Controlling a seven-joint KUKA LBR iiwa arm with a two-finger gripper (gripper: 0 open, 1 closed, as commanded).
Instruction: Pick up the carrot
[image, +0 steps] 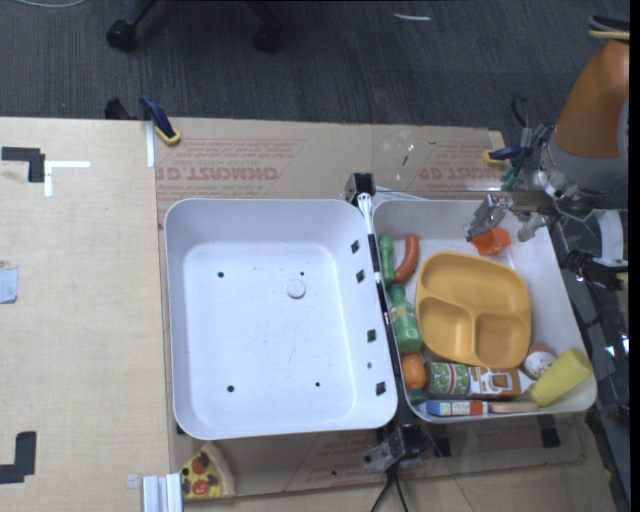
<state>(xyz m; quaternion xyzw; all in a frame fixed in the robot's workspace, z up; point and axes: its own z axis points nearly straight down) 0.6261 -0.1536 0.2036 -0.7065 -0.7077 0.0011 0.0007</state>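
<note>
Orange tapered plastic carrot (490, 240) hangs pinched in the grey gripper (492, 226) jaws, above the right white bin (575, 310). We judge it light, stiff, slick; mid-body grip safest.

A: Both bins (262, 215) are white, the left one dotted with small dark specks.

B: In the right bin, the divided tray (472, 308) is mustard yellow, the carrot (491, 241) bright orange, the sausage (406, 257) reddish-orange.

A: And the bottle (404, 322) is green, the wedge (560, 376) pale yellow.

B: The surface (75, 300) is light wood; the cardboard (260, 165) is brown with red lettering.
</note>
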